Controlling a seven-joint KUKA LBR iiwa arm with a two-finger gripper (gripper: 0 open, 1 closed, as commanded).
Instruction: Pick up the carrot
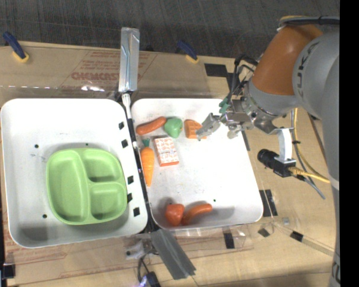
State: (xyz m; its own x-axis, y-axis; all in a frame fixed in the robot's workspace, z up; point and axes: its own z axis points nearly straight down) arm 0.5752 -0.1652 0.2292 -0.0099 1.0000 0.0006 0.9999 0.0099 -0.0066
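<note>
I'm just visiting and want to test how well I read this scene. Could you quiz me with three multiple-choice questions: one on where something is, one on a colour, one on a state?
1. Where does the carrot lie?
A. In the right bin, by its left wall
B. On the divided plate
C. On the bench outside the bins

2. What colour is the divided plate?
A. White
B. Green
C. Orange

3. How does the carrot stand to the gripper?
A. Held by it
B. Apart from it, lying in the bin
C. Hanging from the arm

Key: 1 A, its side runs along the wall between the bins. 2 B, it is light green in the left bin. 3 B, the gripper sits near the bin's top, apart from the carrot.
</note>
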